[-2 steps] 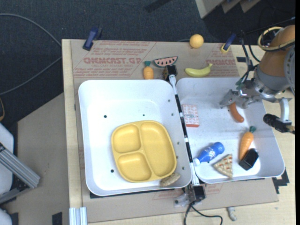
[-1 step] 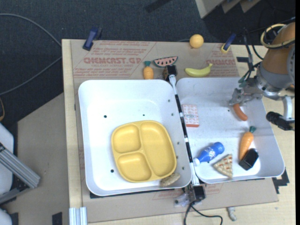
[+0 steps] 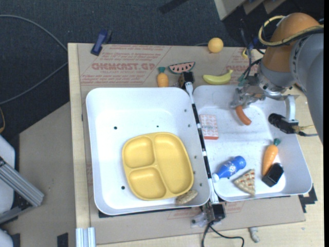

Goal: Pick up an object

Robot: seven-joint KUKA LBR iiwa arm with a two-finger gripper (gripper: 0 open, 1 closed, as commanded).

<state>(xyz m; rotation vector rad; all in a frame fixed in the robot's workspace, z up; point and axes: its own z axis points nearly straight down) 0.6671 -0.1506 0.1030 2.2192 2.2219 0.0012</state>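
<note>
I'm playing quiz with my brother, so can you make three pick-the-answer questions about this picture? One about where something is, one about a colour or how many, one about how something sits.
1. Where is the yellow plate?
A. In the left bin
B. In the right bin
C. On the floor

2. What colour is the bottle?
A. Green
B. Blue
C. Pink

3. How is the bottle sitting?
A. Standing up
B. Lying on its side
C. Hanging from the gripper

Answers:
1. A, the plate lies in the left bin.
2. B, its body is blue with a white cap.
3. B, it lies flat in the right bin beside the pizza slice, far from the gripper.
</note>
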